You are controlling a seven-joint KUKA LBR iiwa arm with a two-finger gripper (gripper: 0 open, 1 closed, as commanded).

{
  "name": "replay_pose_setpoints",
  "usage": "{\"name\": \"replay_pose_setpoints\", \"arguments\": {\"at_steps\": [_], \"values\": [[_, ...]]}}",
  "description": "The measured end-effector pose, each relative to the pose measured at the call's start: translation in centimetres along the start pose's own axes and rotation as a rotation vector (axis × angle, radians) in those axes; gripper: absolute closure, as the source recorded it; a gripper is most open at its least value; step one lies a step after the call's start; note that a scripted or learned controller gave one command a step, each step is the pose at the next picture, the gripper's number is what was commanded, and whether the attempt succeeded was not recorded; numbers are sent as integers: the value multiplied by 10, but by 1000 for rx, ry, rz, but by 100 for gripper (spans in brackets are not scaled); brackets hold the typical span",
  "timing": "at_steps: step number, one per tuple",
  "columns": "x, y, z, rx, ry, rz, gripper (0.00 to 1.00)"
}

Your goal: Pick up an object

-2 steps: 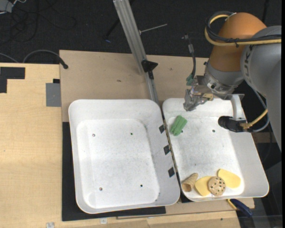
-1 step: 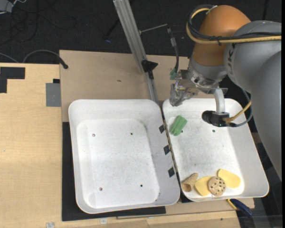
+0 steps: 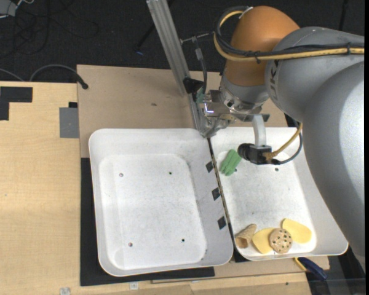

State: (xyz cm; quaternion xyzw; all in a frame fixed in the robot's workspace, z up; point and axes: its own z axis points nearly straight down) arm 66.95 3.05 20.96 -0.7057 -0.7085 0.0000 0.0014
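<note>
Claw (image 3: 216, 123) sits at the top edge of the right bin (image 3: 320, 226), by the divider; can't tell its grip state. Green object (image 3: 230, 162) lies on the bin floor just below it, apart.

Green block (image 3: 230, 163), tilted, in right bin (image 3: 307, 195)

**Two bins, one surface**

Two white bins sit side by side on the tan surface (image 3: 129, 100): left bin (image 3: 104, 146), right bin (image 3: 323, 226). A grey aluminium rail (image 3: 172, 54) leans at the far side, black cables (image 3: 49, 72) trailing far left.
</note>
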Motion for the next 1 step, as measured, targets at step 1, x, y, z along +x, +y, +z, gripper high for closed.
{"name": "replay_pose_setpoints", "arguments": {"at_steps": [1], "values": [[53, 2, -17, -1, 0, 0, 100]]}}
